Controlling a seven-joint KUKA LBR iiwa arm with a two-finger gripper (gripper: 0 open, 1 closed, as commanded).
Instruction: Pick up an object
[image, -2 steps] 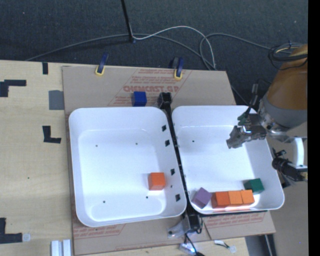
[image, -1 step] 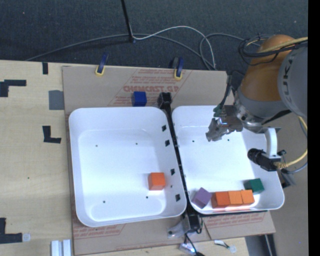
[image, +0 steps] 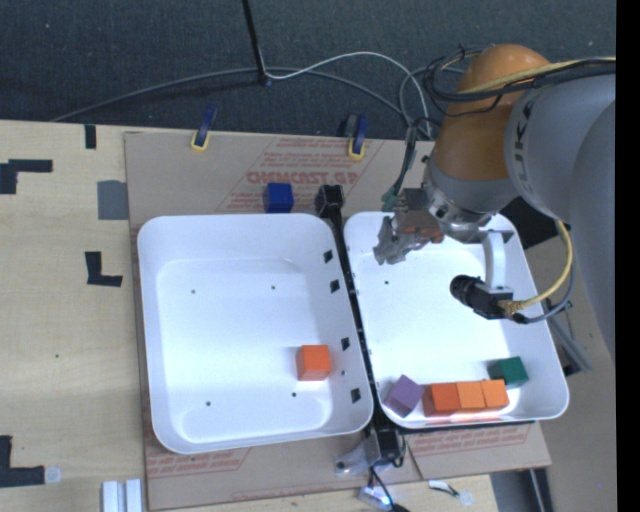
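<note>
My gripper (image: 396, 243) hangs over the far left part of the right bin (image: 440, 330), above bare white floor, with nothing seen in it. An orange cube (image: 314, 362) lies in the left bin (image: 200, 290), near its front right corner. Along the right bin's front wall lie a purple block (image: 403, 395), a long orange block (image: 465, 398) and a green block (image: 510, 371). All of these are well apart from the gripper, toward the front.
A blue cube (image: 279, 196) sits on the cardboard behind the left bin, outside both bins. Black clips run along the divider (image: 345, 310) between the bins. The grey arm and its cables cover the right bin's far right corner.
</note>
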